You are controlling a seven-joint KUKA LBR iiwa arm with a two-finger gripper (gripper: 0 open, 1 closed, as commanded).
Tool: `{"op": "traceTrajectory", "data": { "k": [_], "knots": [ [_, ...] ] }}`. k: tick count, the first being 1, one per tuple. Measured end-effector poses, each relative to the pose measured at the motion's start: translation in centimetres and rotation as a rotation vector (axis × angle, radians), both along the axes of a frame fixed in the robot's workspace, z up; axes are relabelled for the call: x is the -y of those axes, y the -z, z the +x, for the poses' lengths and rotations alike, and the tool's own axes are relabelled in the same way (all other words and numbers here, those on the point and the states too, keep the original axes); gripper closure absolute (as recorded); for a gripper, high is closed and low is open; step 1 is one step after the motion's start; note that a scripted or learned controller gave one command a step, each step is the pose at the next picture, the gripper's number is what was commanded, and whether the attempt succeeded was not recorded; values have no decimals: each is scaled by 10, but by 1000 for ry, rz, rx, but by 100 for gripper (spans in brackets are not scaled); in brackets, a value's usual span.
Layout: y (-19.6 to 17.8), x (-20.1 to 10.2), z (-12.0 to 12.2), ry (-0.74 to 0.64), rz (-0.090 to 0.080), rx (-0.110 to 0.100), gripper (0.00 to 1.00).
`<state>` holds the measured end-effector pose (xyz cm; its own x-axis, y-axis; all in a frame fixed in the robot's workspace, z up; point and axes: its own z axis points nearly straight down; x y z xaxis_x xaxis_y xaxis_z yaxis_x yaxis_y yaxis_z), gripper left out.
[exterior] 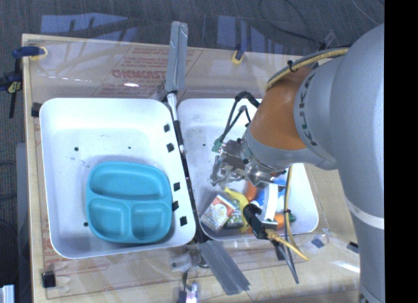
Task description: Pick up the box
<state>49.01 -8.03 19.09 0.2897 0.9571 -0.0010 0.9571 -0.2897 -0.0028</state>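
Two bins side by side on table (78,60). Tray (130,202) in left bin (65,125), near front edge. Box (219,215) among clutter at right bin (202,115) front-left corner.

Light blue divided tray (129,201), white bins (59,125), grey arm (353,99) with orange band (277,115), multicoloured printed box (219,214)

Small box (218,215) with colourful printed faces, tilted, lying at right bin's near-left corner

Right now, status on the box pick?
Gripper low in right bin. Box lies loose beside it. Clutter packed against box.
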Motion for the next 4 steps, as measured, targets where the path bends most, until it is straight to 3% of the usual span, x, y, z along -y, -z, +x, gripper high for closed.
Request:
{"op": "traceTrajectory", "data": {
  "k": [1, 2, 3, 4],
  "knots": [
    [0, -32, 20, -110, 1, 1, 100],
    [1, -15, -14, 84, 2, -4, 100],
    [-38, 57, -14, 243, 1, 0, 100],
    [13, 53, -14, 218, 1, -4, 100]
  ]
}}
